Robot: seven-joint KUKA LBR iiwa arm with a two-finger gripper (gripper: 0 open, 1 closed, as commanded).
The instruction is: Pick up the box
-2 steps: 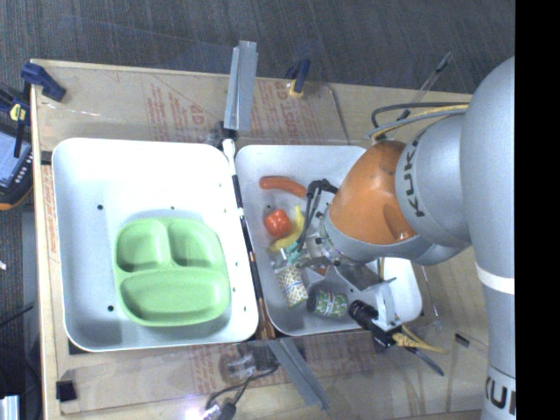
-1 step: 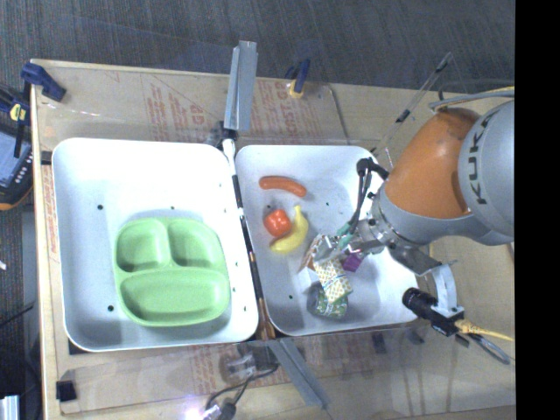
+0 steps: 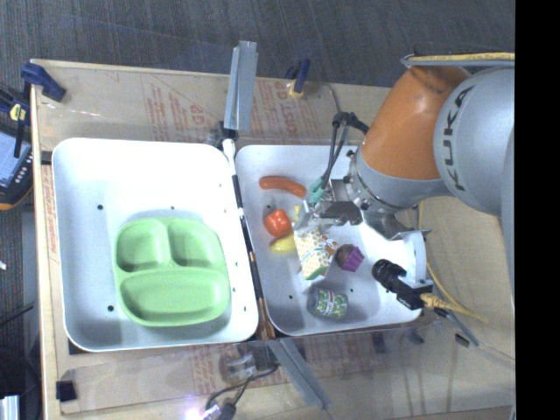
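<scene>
Camera view lets us read only "KUKA" on the grey arm (image 3: 464, 138), in dark letters running down its casing at the frame's right. We see the box (image 3: 313, 254) in the right bin (image 3: 262, 309), near its middle, with pale printed faces too small to read; its long axis runs roughly top to bottom of the frame, tilted slightly. The gripper (image 3: 317, 210) hangs just above the box's upper end; we cannot tell its state. A green divided plate (image 3: 172, 271) lies in the left bin (image 3: 87, 173).

The box (image 3: 313, 254) is hemmed in by a pepper (image 3: 277, 222), lemon (image 3: 283, 245) and purple piece (image 3: 349, 257).
</scene>
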